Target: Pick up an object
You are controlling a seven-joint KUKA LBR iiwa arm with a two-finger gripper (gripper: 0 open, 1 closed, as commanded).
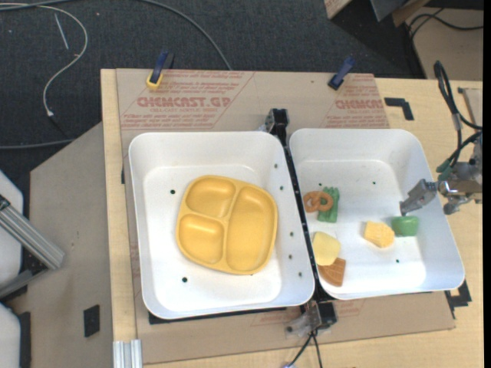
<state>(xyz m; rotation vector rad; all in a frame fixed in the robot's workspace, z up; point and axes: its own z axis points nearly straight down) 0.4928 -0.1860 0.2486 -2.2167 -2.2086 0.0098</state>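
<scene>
1. Two shallow white bins sit side by side on a bench covered with brown cardboard; the left bin (146, 228) holds a yellow divided plate (227, 223), and the right bin (430, 167) holds several small items
2. The yellow plate lies flat near the middle of the left bin, with three compartments, two smaller ones on its left half and one long one on its right half
3. In the right bin, a brown pretzel-shaped piece (317, 201) lies against a green block (330, 205) near the bin's left wall
4. Nearer the front, a pale yellow rounded piece (325, 246) rests touching a tan wedge (334, 271), both just beside the left wall of the right bin
5. A yellow chunk (379, 234) lies near the middle of the right bin, and a small green piece (405, 225) sits just beside it on its right
6. The gripper (418, 198) reaches in from the right edge, over the right side of the right bin, just beyond the small green piece; one grey finger (416, 197) points left and down
7. Whether the pincer is apart or together cannot be told, and nothing can be seen between its tips
8. Two blue clamps (159, 67) hold the far edge of the cardboard
</scene>
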